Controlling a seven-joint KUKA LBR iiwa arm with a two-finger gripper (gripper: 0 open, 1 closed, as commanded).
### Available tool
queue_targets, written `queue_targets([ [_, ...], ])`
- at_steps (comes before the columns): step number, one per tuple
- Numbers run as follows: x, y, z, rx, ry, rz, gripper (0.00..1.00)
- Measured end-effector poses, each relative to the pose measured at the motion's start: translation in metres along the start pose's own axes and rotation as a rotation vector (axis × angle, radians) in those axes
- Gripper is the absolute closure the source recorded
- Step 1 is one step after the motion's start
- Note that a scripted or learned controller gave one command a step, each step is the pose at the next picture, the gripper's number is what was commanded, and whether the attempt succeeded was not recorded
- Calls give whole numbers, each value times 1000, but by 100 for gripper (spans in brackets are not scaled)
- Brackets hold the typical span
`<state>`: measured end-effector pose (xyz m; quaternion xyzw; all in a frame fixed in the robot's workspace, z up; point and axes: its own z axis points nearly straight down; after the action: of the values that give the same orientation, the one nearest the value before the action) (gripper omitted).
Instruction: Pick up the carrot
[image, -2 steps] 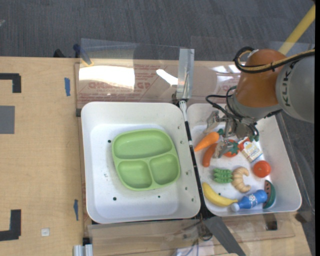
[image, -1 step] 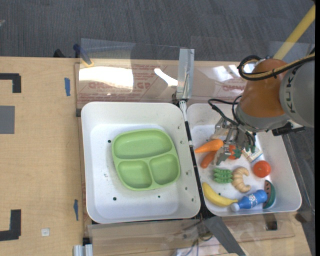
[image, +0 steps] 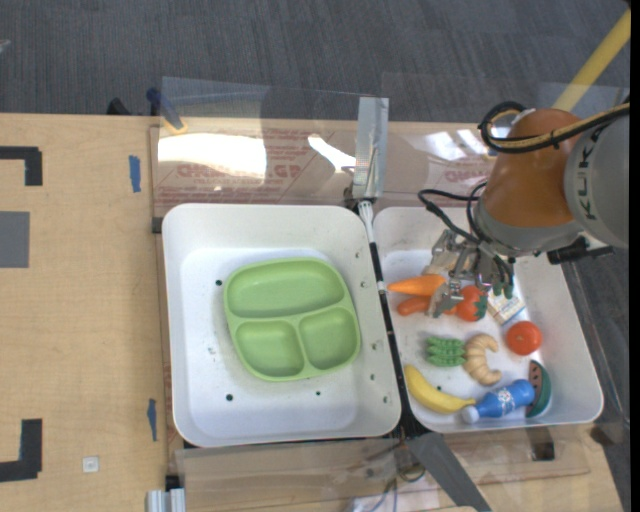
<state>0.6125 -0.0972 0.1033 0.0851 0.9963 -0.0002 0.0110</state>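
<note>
- You are looking at a robotics lab bench, not a kitchen — the food here is toy plastic: a banana (image: 436, 391), a croissant (image: 482, 357), a tomato (image: 522, 338).
- Your grey industrial arm (image: 545, 175) with its orange band and loose black cables reaches in from the right.
- Two shallow white bins (image: 190, 300) sit side by side on a plywood bench (image: 80, 300) marked with black tape corners and blue tape tabs.
- A clear plastic screen (image: 260, 150) stands behind the bins, and grey office carpet (image: 300, 45) lies beyond — a test setup.
</note>
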Motion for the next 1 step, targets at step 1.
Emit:
queue_targets([
  [1,60,-14,10,0,5,1,100],
])
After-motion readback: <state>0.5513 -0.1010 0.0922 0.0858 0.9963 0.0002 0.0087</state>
